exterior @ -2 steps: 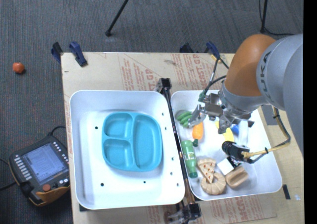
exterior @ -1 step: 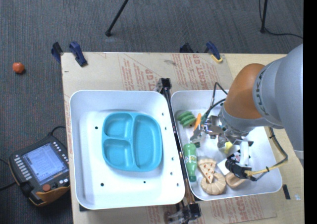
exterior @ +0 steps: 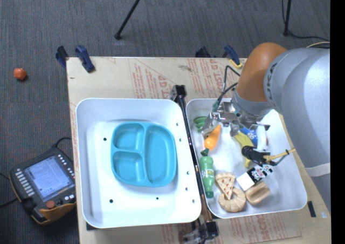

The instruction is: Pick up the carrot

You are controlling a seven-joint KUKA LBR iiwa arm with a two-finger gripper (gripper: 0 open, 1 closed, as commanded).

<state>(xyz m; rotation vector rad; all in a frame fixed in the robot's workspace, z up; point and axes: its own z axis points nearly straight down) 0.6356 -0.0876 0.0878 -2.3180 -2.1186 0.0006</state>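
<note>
My grey arm (exterior: 302, 97) reaches in from the right, its orange band (exterior: 261, 73) above the wrist, hanging over the right bin (exterior: 294, 194); the left bin (exterior: 86, 183) holds a blue divided plate (exterior: 144, 154) lying flat in its middle; my pincer (exterior: 223, 117) sits low over the right bin's upper left part, and I cannot tell how far it is open or whether it has hold of anything; the carrot (exterior: 212, 137) lies just below it, tilted, near the bin's left wall; a green bottle (exterior: 206, 166) lies below the carrot; a pizza slice (exterior: 225, 183) and a bread roll (exterior: 257, 194) lie lower still.
</note>
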